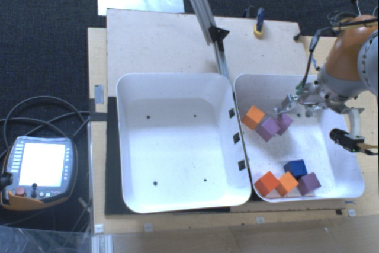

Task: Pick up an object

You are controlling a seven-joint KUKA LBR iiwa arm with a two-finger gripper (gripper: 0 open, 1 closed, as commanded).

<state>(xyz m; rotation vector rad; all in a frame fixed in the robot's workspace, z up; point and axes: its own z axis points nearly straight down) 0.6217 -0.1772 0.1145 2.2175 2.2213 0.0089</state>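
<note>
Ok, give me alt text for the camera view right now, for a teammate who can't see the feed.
The arm's gripper hangs over the right bin, close above a purple block that sits with another purple block and an orange block. Nearer the front rim lie a blue block, two orange blocks and a purple one.

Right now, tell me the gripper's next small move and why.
Probably a short descent toward the purple block. The gripper sits just above and right of it in the right bin, and nothing shows between its tips. An orange block and another purple block crowd close, so go slowly.
</note>
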